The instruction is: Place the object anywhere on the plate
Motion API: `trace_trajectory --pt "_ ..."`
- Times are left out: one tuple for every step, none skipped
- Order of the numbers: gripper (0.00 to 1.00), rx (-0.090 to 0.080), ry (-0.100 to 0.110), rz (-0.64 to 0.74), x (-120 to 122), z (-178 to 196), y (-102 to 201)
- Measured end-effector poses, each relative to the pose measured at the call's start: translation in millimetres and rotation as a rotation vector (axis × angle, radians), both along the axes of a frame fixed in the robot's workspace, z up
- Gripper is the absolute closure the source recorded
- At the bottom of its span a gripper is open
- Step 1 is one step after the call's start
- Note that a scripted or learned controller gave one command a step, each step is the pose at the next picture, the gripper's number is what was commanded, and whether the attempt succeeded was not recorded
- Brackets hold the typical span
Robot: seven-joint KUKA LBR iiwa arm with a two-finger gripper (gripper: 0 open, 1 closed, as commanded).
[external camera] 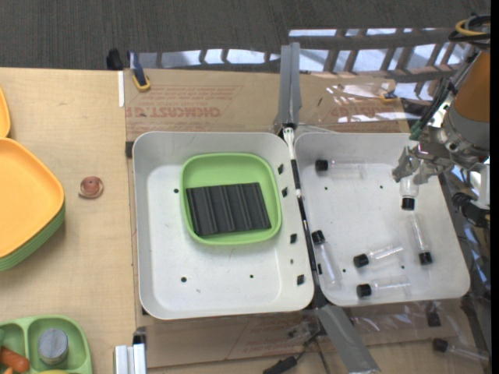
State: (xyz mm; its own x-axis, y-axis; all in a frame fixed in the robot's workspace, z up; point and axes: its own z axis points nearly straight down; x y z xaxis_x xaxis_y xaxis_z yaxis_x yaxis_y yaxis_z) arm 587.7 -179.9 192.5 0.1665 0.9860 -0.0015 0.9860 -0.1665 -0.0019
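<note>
Lying scattered in the right white bin point(444, 283), the small clear tubes with black caps point(380, 253) roll easily, so a pinch could slip. Left, the green square plate point(267, 166) holding a dark ribbed slab point(228, 208) has open bin floor around it. Farther right, the end effector point(411, 171) hovers above a capped tube point(408, 202); I cannot tell its opening or contents.

The arm point(472, 92) shows an orange band above a pale grey wrist section with a rounded, ring-like edge. Dark cables — one green among them — run down its side toward the gripper point(412, 171), a small assembly of grey metal parts, blocky and angular, with a black tip below.
</note>
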Motion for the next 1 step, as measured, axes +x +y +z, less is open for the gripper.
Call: trace_trajectory --pt "0.0 0.0 0.0 0.0 0.0 0.0 0.0"
